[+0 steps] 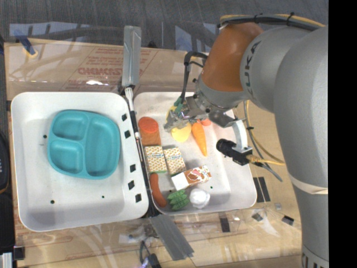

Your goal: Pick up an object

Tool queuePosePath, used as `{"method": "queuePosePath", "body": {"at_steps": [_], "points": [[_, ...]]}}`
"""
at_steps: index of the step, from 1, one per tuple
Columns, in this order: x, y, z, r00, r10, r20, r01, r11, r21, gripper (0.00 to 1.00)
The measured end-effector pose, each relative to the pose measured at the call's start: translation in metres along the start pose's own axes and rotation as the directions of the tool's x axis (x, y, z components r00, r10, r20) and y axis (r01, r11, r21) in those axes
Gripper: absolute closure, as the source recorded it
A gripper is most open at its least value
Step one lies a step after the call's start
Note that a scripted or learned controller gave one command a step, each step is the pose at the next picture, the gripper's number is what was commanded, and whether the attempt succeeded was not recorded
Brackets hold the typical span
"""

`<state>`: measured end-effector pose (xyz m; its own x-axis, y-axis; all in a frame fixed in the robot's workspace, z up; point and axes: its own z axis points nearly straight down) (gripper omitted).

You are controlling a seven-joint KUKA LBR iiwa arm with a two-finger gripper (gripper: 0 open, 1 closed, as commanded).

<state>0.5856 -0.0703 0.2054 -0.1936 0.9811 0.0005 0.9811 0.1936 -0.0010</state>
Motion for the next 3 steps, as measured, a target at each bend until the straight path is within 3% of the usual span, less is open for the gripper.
{"method": "queuePosePath", "body": {"at_steps": [1, 2, 3], "points": [[0.041, 0.053, -0.134, 1.0, -0.001, 0.002, 0.001, 1.0, -0.001, 1.0], [0.043, 0.054, -0.142, 1.0, -0.01, 0.003, 0.01, 1.0, 0.003, 1.0], [0.021, 0.008, -0.094, 0.93, 0.368, 0.002, -0.368, 0.93, 0.007, 1.0]]}}
